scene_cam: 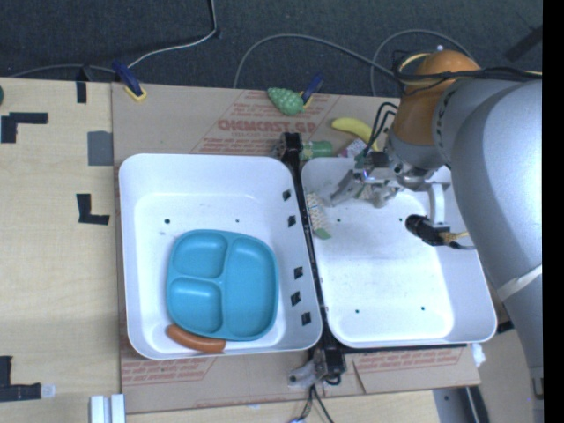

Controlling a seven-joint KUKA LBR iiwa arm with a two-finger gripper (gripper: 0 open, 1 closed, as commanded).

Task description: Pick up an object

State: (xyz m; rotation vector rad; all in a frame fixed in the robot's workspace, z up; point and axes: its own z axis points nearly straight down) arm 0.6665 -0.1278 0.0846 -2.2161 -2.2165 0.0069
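Now we hover our gripper (374,186) low over the right bin's (397,320) far end, though we cannot tell its state. Nearest is a small patterned scrap (317,218) by the divider. We should centre squarely over it, then descend straight to avoid the wall.
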